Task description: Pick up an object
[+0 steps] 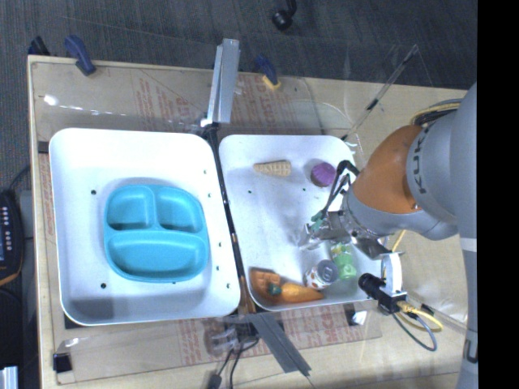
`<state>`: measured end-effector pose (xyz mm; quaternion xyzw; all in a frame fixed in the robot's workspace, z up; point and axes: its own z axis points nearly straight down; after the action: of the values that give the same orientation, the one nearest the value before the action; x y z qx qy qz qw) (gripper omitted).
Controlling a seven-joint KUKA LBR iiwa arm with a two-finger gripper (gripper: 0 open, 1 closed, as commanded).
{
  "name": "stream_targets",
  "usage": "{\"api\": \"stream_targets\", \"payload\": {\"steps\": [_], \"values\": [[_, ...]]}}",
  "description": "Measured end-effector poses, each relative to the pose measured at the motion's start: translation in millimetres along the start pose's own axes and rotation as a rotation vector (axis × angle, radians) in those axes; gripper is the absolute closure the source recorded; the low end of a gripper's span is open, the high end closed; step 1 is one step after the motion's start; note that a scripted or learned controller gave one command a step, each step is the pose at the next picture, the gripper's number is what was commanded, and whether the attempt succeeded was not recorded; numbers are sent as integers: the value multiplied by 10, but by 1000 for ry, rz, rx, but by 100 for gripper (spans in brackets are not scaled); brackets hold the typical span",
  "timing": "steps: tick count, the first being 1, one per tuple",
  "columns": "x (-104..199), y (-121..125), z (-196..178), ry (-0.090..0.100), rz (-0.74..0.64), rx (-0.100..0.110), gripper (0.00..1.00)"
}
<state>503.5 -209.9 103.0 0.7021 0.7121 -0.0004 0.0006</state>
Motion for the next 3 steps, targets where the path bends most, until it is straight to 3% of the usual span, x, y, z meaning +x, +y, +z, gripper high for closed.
{"api": "stream_targets", "payload": {"steps": [1, 2, 3], "values": [[1, -1, 3, 0, 0, 0, 0], [-4, 974, -15, 2, 6, 1, 0], [0, -217, 103, 2, 6, 0, 0]]}}
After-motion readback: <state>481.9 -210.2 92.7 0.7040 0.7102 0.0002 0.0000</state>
